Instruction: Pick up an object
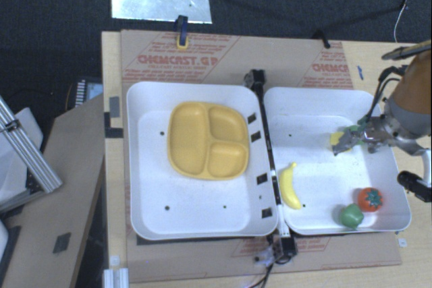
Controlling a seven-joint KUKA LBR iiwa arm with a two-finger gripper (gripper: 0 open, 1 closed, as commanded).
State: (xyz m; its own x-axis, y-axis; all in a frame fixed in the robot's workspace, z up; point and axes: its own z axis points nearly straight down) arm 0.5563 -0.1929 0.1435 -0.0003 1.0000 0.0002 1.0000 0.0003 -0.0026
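Observation:
In the right bin (pixel 317 111), my gripper (pixel 345 139) reaches in from the right and sits low over the bin floor. A small yellow object (pixel 335 138) lies right at its tip, partly covered by it. Whether that object is held cannot be made out. A yellow banana (pixel 290 187) lies near the bin's left wall. A red tomato (pixel 369 198) and a green pepper (pixel 350 215) sit together in the front right corner.
The left bin (pixel 152 212) holds a yellow divided plate (pixel 207 139). A black divider (pixel 264 145) with clips runs between the two bins. The arm's grey body (pixel 412 101) hangs over the right bin's right edge.

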